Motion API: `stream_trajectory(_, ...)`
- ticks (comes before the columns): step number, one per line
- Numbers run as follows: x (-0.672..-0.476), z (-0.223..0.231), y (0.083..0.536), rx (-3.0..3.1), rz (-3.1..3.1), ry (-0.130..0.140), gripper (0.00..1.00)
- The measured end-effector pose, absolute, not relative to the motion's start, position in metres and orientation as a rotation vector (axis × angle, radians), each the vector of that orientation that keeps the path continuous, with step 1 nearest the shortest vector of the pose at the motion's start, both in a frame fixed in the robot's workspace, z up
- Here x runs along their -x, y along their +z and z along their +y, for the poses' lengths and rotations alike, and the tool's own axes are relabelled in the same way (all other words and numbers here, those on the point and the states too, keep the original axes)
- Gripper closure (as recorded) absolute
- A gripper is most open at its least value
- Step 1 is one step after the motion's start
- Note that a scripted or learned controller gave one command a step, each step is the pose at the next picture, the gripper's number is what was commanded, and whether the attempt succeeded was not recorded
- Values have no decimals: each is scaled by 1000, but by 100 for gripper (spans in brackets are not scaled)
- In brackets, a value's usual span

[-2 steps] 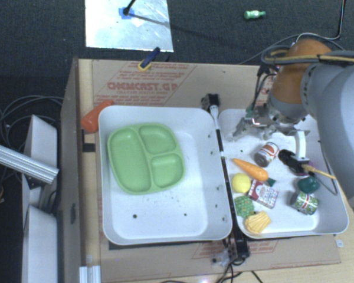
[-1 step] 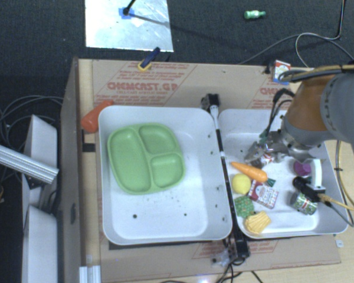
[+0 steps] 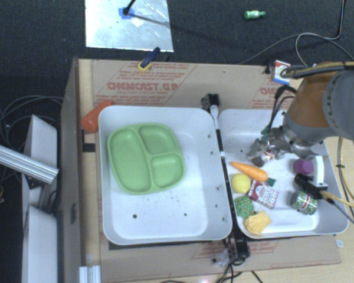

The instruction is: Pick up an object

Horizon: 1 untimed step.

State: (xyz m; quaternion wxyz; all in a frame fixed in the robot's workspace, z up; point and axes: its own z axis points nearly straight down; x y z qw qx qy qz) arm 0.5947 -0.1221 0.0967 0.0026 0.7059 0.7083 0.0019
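Reaching in from the right, I am hanging my hand (image 3: pixel 264 152) low over the right bin (image 3: pixel 236 122), near its middle. Whether it is open or closed, I cannot tell; something small, red and white, is showing at its tip, but I cannot tell if I am gripping it.

Below my hand, a carrot (image 3: pixel 249 170) is lying slantwise. A lemon (image 3: pixel 241 183) is sitting just under the carrot, touching it. A red packet (image 3: pixel 263 194) is lying beside the lemon, with a green piece (image 3: pixel 243 206) and a corn cob (image 3: pixel 257 221) nearer the bin's front edge. A purple thing (image 3: pixel 303 166) is resting to the right, and a can (image 3: pixel 304 203) is lying on its side below it.

A green tray (image 3: pixel 146 157) with three compartments is lying in the left bin (image 3: pixel 165 223). An orange thing (image 3: pixel 91 117) is sticking out past that bin's far left corner, on the counter (image 3: pixel 165 81).
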Motion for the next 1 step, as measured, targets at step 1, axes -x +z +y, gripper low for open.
stream_trajectory(1, -548, -62, 185, -2215, 2225, 5, 100)
